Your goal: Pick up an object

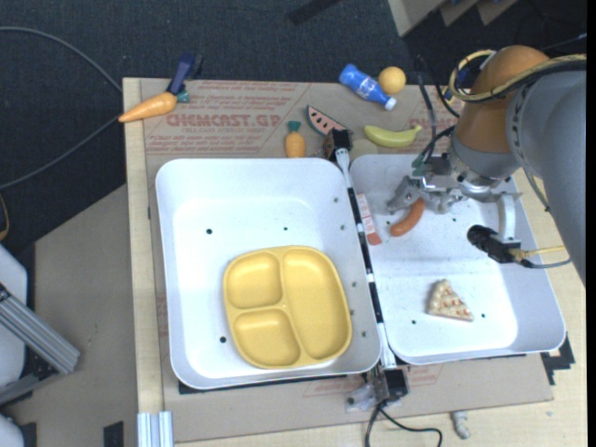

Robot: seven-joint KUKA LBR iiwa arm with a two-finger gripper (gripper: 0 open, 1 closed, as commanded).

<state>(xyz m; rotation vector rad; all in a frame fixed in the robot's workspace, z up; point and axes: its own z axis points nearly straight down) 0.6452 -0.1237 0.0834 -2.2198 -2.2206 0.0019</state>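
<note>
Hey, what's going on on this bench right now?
A grey robot arm reaches into the right bin, its gripper low beside a toy sausage near the bin's back left. A pizza slice lies closer to the front. The left bin holds a yellow divided tray. Whether anything is grasped yet is unclear.

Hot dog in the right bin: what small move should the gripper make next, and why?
Probably ease straight down over the hot dog. The gripper sits just above its upper end in the right bin, and nothing shows between its fingers. The pizza slice lies farther off.
</note>
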